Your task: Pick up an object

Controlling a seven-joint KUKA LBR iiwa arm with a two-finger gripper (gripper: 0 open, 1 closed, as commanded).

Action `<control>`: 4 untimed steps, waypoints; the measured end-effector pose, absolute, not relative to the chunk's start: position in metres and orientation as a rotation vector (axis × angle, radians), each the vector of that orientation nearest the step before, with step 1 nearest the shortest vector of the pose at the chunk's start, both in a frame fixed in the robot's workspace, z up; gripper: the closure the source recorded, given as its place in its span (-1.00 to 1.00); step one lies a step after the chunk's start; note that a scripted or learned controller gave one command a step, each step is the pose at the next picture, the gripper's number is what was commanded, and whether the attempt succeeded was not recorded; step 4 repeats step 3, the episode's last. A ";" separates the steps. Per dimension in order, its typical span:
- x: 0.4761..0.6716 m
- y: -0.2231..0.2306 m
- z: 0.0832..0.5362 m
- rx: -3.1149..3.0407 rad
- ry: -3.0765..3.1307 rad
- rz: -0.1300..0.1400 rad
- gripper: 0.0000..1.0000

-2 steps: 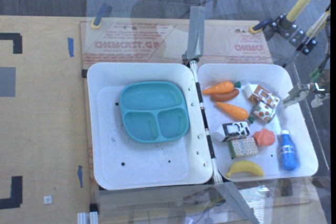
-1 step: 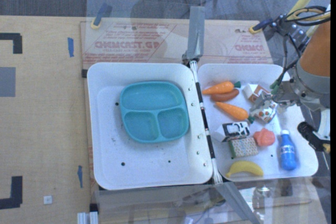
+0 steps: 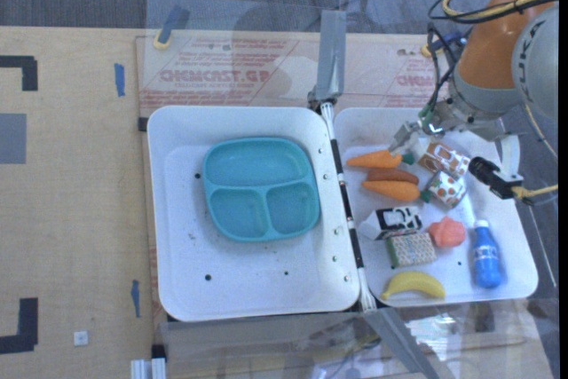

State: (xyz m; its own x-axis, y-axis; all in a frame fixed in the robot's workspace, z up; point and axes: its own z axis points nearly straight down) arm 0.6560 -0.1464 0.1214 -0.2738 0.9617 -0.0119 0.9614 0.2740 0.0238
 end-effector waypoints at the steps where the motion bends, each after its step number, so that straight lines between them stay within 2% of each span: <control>1: 0.647 -0.193 0.108 1.784 2.543 0.033 -1.00; 2: 0.645 -0.195 0.110 1.786 2.545 0.021 1.00; 3: 0.667 -0.139 0.195 1.811 2.566 -0.001 1.00; 4: 0.667 -0.139 0.195 1.811 2.566 -0.001 1.00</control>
